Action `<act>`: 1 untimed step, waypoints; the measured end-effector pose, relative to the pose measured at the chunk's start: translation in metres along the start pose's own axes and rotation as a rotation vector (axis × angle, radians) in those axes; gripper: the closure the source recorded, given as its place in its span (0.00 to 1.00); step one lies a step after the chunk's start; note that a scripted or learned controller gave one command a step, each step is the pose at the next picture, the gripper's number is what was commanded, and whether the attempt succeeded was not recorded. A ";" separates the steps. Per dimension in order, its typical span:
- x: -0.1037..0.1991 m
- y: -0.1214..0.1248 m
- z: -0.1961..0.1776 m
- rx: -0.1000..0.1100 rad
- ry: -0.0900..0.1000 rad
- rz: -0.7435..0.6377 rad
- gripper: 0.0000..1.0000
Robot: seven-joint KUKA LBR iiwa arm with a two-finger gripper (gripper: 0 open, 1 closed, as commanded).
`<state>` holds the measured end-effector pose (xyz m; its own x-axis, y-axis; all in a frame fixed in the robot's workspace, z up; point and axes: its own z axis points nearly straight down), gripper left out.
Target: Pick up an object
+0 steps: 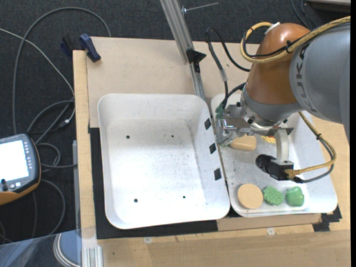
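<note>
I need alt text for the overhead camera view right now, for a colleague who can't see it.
The grey and orange arm reaches from the right over the right bin, its gripper low beside a pale tan block. Along that bin's near edge lie a tan disc and two green pieces. The left bin sits alongside.

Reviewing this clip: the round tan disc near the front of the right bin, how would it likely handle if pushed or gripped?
The tan disc lies flat, so a push would probably slide it, not roll it. It looks thick and solid, likely stiff. The textured green piece sits right beside it, so a nudge that way would likely shove both.
</note>
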<state>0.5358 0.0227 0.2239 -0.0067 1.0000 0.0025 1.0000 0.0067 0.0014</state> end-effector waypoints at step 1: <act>0.055 -0.014 0.004 0.005 0.001 0.000 1.00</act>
<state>0.5218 0.0780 0.2198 -0.0070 1.0000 0.0035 1.0000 0.0070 -0.0039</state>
